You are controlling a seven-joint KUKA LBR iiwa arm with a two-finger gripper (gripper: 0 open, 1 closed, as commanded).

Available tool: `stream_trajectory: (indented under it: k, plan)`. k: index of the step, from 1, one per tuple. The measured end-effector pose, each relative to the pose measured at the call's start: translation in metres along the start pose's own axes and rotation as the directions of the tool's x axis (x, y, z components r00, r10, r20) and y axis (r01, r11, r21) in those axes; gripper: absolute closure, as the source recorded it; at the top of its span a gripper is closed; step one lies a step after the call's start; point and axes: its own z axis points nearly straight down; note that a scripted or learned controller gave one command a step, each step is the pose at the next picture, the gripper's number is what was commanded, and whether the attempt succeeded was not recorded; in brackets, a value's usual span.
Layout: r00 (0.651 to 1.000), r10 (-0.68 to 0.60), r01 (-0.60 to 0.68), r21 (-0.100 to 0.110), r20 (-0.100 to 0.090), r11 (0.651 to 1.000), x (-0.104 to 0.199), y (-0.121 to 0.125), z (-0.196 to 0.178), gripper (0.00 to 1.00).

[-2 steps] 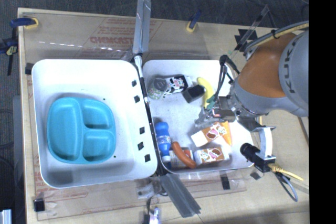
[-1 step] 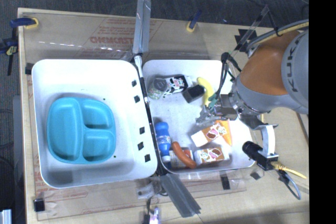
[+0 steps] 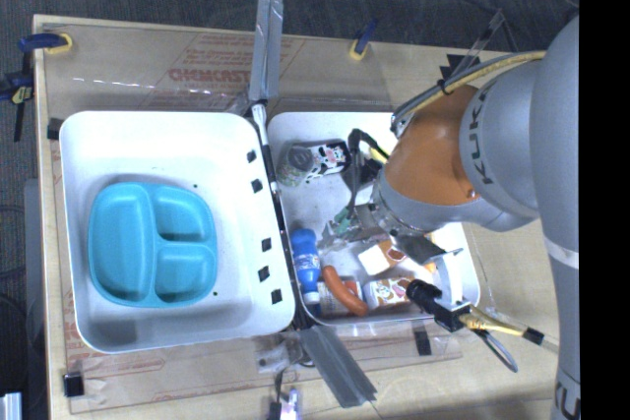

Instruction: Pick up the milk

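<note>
While the grey arm (image 3: 512,152) leans over the right bin (image 3: 315,123), hiding its jaws so their state cannot be told, the black-and-white milk carton (image 3: 325,158) lies at that bin's far end, just beside a grey can (image 3: 293,166).

One fixed camera looks steeply down on the pale wooden bench (image 3: 128,44), fairly near; the grey arm (image 3: 522,143) enters from 3 o'clock.
</note>
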Motion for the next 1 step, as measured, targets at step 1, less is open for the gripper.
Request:
stream_trajectory:
  k: [1]
  plan:
    - [0.996, -0.092, 0.092, -0.004, 0.002, 0.996, -0.0273, 0.0777, -0.0798, 1.0]
